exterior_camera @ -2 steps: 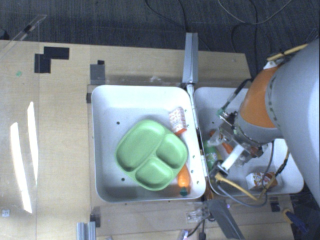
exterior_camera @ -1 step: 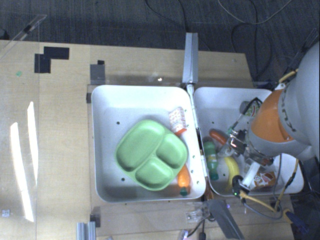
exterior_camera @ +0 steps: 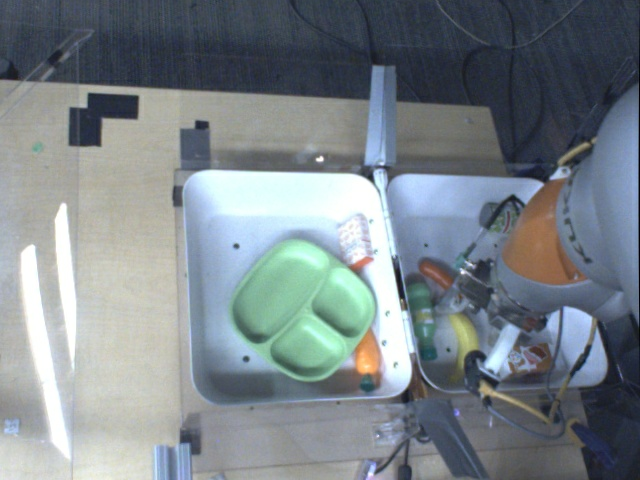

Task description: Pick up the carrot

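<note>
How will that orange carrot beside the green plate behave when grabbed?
The carrot looks like smooth moulded plastic, so probably stiff, light and somewhat slippery. Its rounded, tapered shape may roll or squirt sideways. Wedged between the green plate and the bin wall, finger room seems tight.

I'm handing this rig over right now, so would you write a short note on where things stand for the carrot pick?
Gripper: low inside the right bin, among the clutter there; whether the fingers are open or shut cannot be told, and nothing is seen held.
Carrot: in the left bin, at its near right corner, tucked against the edge of the green divided plate, green end toward the bin's near wall.
Done: nothing visible; the carrot lies in the bin, not lifted.
Left: bring the arm out of the right bin, across the divider to the left bin, grasp the carrot and lift it. The plate edge and bin wall crowd it, so the grasp may be tight.
</note>
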`<action>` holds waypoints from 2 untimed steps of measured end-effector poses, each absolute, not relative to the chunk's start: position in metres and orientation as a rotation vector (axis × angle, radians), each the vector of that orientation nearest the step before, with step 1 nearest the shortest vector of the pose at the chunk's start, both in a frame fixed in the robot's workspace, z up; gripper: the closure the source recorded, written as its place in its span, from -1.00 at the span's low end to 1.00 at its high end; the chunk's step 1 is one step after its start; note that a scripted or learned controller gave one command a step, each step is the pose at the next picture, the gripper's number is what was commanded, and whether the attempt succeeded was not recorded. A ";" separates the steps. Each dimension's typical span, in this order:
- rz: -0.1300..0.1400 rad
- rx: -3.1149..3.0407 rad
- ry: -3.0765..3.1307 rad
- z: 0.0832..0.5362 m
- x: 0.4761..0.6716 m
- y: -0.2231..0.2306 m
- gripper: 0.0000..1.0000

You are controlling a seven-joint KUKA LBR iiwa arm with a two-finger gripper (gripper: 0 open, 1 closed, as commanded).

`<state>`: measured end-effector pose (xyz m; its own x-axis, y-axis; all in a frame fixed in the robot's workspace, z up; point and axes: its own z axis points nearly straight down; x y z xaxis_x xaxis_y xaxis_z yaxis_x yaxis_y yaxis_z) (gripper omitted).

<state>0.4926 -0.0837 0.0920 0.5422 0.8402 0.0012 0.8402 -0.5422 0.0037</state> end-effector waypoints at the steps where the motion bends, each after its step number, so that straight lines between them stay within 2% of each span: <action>1: 0.013 2.692 1.606 0.089 0.535 -0.089 -1.00; 2: 0.004 2.898 1.212 0.185 0.488 -0.016 -1.00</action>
